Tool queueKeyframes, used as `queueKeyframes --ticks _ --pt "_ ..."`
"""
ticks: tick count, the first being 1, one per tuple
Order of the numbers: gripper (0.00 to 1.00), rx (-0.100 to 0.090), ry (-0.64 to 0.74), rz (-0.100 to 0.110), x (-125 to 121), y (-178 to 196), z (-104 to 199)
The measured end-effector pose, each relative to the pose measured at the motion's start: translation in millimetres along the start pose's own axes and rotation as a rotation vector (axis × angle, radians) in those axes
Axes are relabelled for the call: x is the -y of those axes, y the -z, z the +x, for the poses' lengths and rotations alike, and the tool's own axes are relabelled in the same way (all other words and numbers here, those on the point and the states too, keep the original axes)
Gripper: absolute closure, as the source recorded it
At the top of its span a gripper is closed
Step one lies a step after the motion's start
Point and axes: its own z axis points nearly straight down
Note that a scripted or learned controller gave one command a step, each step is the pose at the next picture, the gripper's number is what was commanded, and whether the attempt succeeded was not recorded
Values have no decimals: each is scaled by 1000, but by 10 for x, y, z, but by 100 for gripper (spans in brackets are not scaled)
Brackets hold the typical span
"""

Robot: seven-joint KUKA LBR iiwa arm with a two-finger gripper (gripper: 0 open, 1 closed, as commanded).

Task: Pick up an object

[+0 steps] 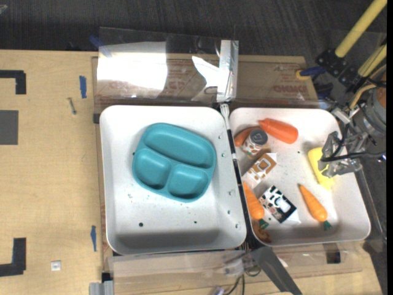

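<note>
**Claw poised over the yellow piece in the right bin**

Approach step, by the look of it: claw [341, 155] low at the right edge of the right bin [356, 226], directly above or against a yellow object [317, 163]. Nothing visibly lifted yet. Dark metal fingers blurred against the wrist clutter, so impossible to tell how wide they stand, or whether the yellow piece sits between them.

Next move, as a judgement: settle squarely on the yellow piece, close, then rise straight up, keeping clear of the bin wall just to the right.

Elsewhere in the right bin, plenty of other candidates:
- Orange carrot [312, 203] with a green stub, near the yellow piece: smooth, tapered plastic, likely to roll.
- Second carrot [253, 204] along the left wall, partly tucked beside a black-and-white printed box [278, 203].
- Small brown-and-white carton [261, 166], flat-faced, probably cardboard, an easy shape for parallel fingers.
- Rounded orange piece [279, 129] at the far side, glossy and bulging.
- Small round-topped container [255, 140] just left of it.

Left bin [116, 220]: matte white with shallow sloped walls, holding a teal divided plate [174, 161], smooth moulded plastic with three rounded compartments. Too broad and flat for an easy grip.

Both bins side by side on a plywood table [49, 165].
</note>
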Motion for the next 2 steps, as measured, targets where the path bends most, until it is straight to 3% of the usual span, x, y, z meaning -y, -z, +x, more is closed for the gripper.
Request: queueKeyframes --ticks 1,2 --pt "100 -11 48 -12 -528 -499 69" --pt "100 -5 24 -7 -295 -186 -637"
